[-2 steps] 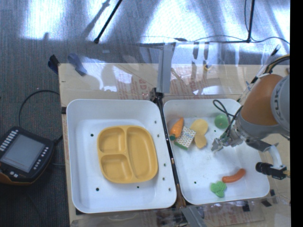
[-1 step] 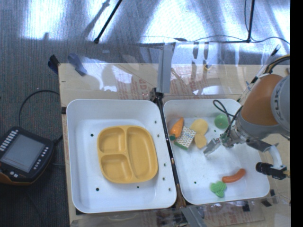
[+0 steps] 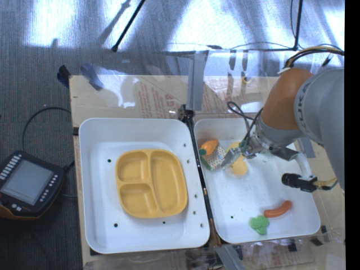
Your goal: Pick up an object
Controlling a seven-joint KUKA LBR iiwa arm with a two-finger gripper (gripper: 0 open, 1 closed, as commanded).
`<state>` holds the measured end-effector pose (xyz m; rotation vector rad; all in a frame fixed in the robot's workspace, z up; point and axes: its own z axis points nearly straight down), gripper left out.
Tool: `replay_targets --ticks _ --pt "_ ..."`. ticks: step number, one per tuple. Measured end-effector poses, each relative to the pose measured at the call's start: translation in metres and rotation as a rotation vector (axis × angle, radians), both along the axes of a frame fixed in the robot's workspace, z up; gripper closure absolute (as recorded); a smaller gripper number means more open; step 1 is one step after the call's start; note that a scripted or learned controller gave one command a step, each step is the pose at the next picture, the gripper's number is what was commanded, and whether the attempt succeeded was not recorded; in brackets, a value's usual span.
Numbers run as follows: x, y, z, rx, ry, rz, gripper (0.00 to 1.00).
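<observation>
My gripper (image 3: pixel 232 157) is low in the upper left part of the right bin (image 3: pixel 306 229), among a cluster of toy foods. An orange carrot with a green top (image 3: pixel 208 146) lies just to its left. Right beside it, on the left, a green and tan block-shaped piece (image 3: pixel 213 160) lies against the bin's left wall. A pale yellow piece (image 3: pixel 240 167) lies directly under and to the right of the gripper. Nothing is visibly lifted.
An orange-red sausage (image 3: pixel 278 208) and a green broccoli piece (image 3: pixel 259 224) lie near the right bin's front. A yellow divided plate (image 3: pixel 151 183) sits in the left bin (image 3: pixel 95 151). A handheld controller (image 3: pixel 28 183) lies on the floor at the left.
</observation>
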<state>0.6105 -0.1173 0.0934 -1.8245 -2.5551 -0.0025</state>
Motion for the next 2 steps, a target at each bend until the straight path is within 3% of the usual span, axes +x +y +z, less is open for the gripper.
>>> replay_targets --ticks 1,2 --pt "0.0 0.0 0.009 -0.002 0.002 0.003 1.0" --pt "0.036 0.085 0.107 0.0 -0.009 -0.102 1.0"
